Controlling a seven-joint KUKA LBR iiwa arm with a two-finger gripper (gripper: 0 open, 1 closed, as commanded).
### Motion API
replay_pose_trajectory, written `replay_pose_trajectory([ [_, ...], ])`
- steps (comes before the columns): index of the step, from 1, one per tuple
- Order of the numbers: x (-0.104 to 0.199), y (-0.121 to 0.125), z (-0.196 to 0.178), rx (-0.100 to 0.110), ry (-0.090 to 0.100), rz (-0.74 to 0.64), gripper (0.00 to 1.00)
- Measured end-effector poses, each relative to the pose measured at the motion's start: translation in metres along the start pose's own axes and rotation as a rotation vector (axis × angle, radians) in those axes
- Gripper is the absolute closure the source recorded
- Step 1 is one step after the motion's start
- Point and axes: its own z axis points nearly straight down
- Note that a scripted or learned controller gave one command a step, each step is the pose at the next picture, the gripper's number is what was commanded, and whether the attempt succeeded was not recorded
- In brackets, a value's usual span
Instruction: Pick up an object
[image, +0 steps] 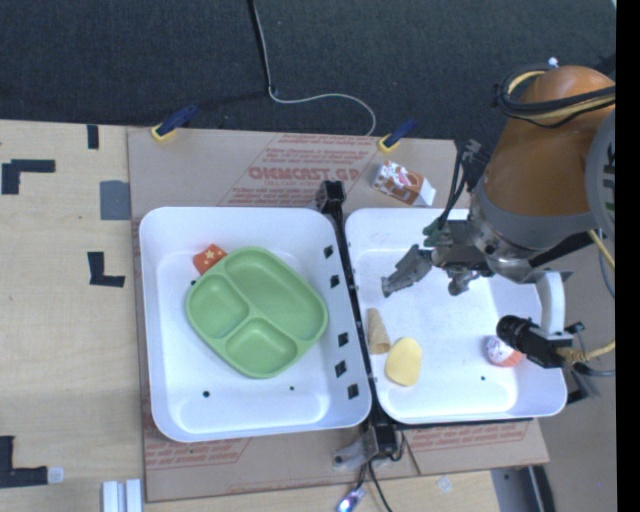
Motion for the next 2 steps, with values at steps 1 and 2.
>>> replay_pose_trajectory([
  [1,0.0534,-0.0181,-0.1004,-0.009,-0.003,0.003,0.0],
  [2,0.0502,-0.0178,-0.1044,0.001,-0.007,0.009,1.0],
])
